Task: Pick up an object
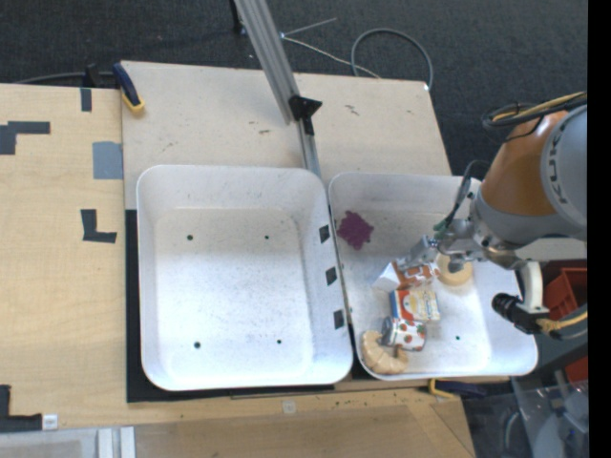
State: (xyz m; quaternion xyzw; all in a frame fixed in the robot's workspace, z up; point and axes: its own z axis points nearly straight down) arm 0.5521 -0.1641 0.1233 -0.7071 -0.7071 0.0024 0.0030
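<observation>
- The arm reaches in from the right and hangs over the right bin, its wrist low above the bin's right half.
- The gripper sits just above the upper end of a red-and-white carton, which lies in the middle of the right bin.
- The carton's long axis runs roughly from the far side of the bin toward the near rim, leaning slightly left at the near end. From the gripper it stretches away down and to the left in the camera view.
- Whether the tips touch the carton or merely hover close over it I cannot tell; nothing shows between them.
- How far the tips are spread is not clear from this slant either, as the wrist hides them.
- Other things lie close by: a small round tan piece just right of the carton's top, a tan pastry-like lump at the near rim, and a purple piece well apart toward the left wall.
- The left bin has only specks on its floor.
- My judgement: the carton is the nearest candidate, and a short descent would meet its upper end.
</observation>
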